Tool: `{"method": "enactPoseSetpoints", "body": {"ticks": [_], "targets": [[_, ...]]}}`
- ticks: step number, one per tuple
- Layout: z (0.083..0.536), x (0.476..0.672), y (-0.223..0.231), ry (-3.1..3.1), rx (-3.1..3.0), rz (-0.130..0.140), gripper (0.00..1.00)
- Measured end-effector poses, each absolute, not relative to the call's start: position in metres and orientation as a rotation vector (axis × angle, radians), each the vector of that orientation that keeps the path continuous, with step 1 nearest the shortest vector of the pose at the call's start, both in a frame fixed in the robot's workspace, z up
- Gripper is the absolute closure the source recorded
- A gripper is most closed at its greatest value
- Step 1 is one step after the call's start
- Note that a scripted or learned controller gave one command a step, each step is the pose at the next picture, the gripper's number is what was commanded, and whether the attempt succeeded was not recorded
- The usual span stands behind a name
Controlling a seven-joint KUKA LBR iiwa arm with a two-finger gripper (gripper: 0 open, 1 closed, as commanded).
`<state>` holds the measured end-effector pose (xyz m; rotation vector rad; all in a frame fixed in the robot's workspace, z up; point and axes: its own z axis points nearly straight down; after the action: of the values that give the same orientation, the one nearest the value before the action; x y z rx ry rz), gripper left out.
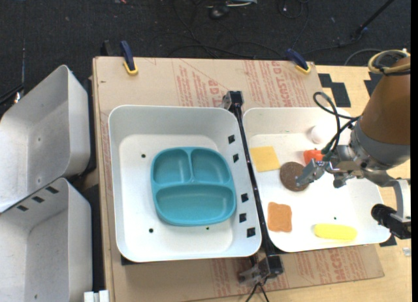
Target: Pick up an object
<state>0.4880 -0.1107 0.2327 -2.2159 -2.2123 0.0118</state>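
My gripper [305, 176] reaches in from the right and hangs low in the right bin [366, 199], right over the right edge of a brown round disc [290, 175]. A small orange piece [314, 155] shows just above the gripper. A pale yellow square slice [264, 159] lies to the left of the disc. An orange-brown square slice [279, 216] and a yellow oblong piece [335, 232] lie nearer the front. A small white object [316, 133] rests near the bin's back. The arm's body hides part of the bin's right side.
The left bin [127, 183] holds a teal divided plate [193, 186]. A black divider [247, 176] runs between the two bins. Two spare white bins [39, 163] stand off the bench at the left. Cables trail from the wrist above the right bin.
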Motion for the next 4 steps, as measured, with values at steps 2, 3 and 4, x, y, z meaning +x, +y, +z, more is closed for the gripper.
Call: {"method": "enactPoseSetpoints", "body": {"ticks": [2,3,4], "targets": [[0.192,0.489,-0.103,-2.217,-2.22,0.004,0.0],[0.14,0.479,-0.097,-2.215,-2.219,0.006,0.0],[0.09,0.478,-0.096,-2.217,-2.221,0.003,0.0]]}}
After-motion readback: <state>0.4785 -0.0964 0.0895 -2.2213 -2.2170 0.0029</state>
